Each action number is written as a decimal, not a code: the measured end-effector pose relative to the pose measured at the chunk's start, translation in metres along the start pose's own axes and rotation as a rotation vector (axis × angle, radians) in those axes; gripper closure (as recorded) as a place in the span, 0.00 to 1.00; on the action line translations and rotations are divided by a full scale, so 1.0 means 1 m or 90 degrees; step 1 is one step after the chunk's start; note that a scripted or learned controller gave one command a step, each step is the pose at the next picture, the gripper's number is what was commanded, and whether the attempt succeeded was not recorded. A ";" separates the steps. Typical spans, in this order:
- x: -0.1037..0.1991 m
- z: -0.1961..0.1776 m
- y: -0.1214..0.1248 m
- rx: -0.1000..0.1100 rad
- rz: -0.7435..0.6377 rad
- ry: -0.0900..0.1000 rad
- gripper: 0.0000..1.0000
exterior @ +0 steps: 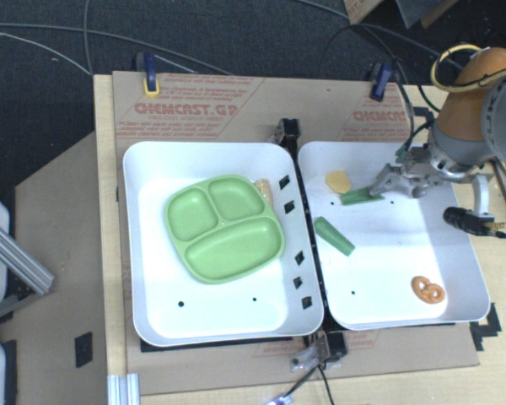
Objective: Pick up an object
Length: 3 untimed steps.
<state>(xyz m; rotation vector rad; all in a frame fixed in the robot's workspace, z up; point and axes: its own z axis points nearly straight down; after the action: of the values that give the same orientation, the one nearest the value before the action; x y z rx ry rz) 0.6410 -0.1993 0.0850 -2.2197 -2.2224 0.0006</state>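
A green divided plate [225, 239] fills the left bin's [152, 302] middle, bare floor along its front. In the right bin [455, 306]: green block [334, 236], yellow piece [338, 180], pretzel [427, 290] near the front-right corner. The gripper [379, 188] pinches a green strip [359, 196] near the back wall.

Robotics lab. Brown board [236, 99] printed "CHEMCAST GP" serves as bench top, held by blue clamps [152, 74] at 12 o'clock edge. Two white bins [143, 251] side by side on it. Loose cables [84, 24] cross dark carpet [236, 24] at 11 o'clock. Metal rail [13, 251] at 9 o'clock. Grey-and-orange robot arm [472, 108] at 2 o'clock.
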 end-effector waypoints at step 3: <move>-0.007 -0.129 0.014 -0.006 0.000 -0.002 1.00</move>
<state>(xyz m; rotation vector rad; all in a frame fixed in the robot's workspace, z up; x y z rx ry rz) 0.6552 -0.2067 0.2137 -2.2263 -2.2278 -0.0058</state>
